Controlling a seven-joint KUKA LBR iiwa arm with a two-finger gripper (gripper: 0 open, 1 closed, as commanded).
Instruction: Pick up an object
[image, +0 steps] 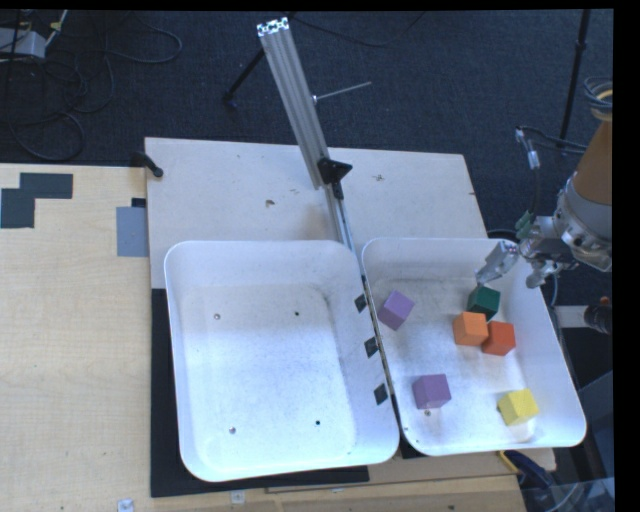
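Approach step, nothing lifted. Jaws (522, 262) parted, gripping nothing, poised just above green cube (485, 300) near right bin's far rim (430, 242). Orange cube (470, 328) touching green cube's near side. Next: descend straight over green cube, close.

Left bin (200, 400) floor free; right bin (560, 390) crowded w/ six blocks.

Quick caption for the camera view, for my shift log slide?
Gripper hovers above the right bin, near the green cube; six blocks lie inside.
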